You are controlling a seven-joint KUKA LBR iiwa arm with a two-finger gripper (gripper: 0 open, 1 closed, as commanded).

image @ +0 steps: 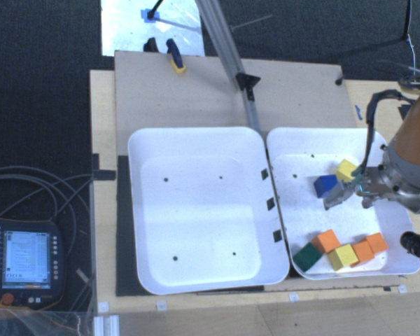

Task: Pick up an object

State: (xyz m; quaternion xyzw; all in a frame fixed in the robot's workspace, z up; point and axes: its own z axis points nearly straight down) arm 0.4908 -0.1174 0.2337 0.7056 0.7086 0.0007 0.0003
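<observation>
The gripper hangs over the middle of the right bin, reaching in from its right edge; whether its fingers are open or closed cannot be told. A blue block lies just beside the gripper, with a yellow block touching it on the far side. Along the near edge lie a green block, an orange block, a second yellow block and two more orange blocks (these touch). The left bin adjoins.
</observation>
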